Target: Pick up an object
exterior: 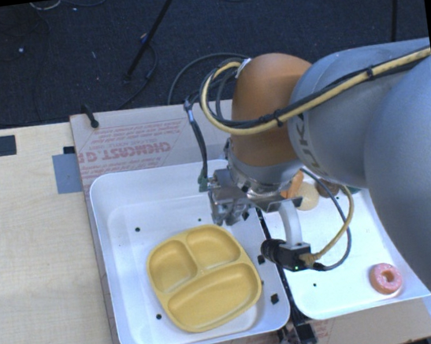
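A yellow divided plate (204, 277) lies in the left white bin (119, 220), toward its front right. A pink frosted donut (386, 278) rests in the right white bin (353, 299), near its front right. A small tan and orange object (302, 192) shows partly behind the arm in the right bin. My gripper (228, 205) hangs over the back right part of the left bin, just above the plate's far edge. The wrist hides its fingertips.
The grey arm with its orange band (270, 104) covers much of the right bin. Cables loop around the wrist (322, 248). A cardboard sheet (132, 147) lies under the bins, and a wooden benchtop (30, 265) spreads to the left.
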Controlling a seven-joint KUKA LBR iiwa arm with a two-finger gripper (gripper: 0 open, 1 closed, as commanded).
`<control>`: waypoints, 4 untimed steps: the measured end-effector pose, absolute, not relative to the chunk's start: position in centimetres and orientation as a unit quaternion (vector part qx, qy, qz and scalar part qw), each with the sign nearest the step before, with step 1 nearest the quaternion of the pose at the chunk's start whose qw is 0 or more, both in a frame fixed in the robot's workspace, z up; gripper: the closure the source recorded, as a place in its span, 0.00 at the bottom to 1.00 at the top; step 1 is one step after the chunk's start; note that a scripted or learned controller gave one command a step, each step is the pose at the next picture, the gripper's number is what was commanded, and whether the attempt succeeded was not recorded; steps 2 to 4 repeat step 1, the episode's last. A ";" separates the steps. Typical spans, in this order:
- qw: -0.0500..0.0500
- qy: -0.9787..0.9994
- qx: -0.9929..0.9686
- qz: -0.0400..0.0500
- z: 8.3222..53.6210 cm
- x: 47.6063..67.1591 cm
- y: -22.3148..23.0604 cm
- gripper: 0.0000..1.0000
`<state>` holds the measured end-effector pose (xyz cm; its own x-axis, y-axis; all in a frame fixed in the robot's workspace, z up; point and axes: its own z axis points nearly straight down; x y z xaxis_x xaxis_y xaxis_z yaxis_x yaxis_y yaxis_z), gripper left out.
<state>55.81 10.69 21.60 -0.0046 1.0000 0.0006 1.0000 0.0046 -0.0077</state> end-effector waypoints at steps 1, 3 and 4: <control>0.002 -0.708 -0.706 0.003 21.6 55.9 10.5 0.00; 0.002 -0.708 -0.706 0.003 21.6 55.9 10.5 0.00; 0.002 -0.708 -0.706 0.003 21.6 55.9 10.5 0.00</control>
